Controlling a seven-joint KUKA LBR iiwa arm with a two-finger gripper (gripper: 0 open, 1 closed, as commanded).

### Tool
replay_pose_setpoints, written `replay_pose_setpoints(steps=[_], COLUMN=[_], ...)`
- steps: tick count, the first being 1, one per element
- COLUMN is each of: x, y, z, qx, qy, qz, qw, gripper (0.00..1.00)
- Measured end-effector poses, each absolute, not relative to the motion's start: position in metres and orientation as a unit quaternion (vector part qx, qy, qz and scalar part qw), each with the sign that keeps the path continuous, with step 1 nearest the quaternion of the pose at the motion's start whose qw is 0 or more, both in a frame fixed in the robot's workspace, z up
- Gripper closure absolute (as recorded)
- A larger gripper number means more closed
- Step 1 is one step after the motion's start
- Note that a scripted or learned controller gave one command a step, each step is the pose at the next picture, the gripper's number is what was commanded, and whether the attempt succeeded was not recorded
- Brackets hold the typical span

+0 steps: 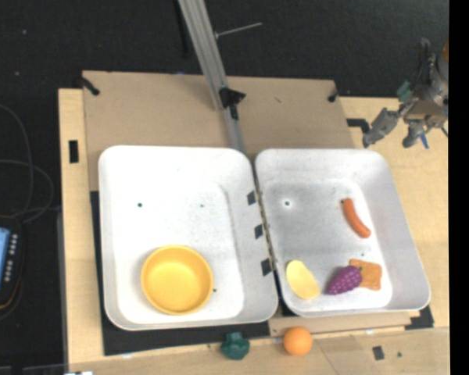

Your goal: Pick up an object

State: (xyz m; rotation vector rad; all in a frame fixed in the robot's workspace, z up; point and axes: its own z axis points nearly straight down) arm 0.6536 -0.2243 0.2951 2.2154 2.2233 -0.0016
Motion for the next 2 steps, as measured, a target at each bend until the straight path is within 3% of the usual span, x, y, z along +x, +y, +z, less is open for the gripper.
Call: replay_pose_setpoints(steps=[1,2], x=[0.653,0.654], y=[-0.225,-0.217], z=[0.295,0.247], qx=[0.706,0.706], qy=[0.709,0.708], qz=[-0.001,-0.0015], qw=[0.002,0.0], gripper=[0.0,0.0])
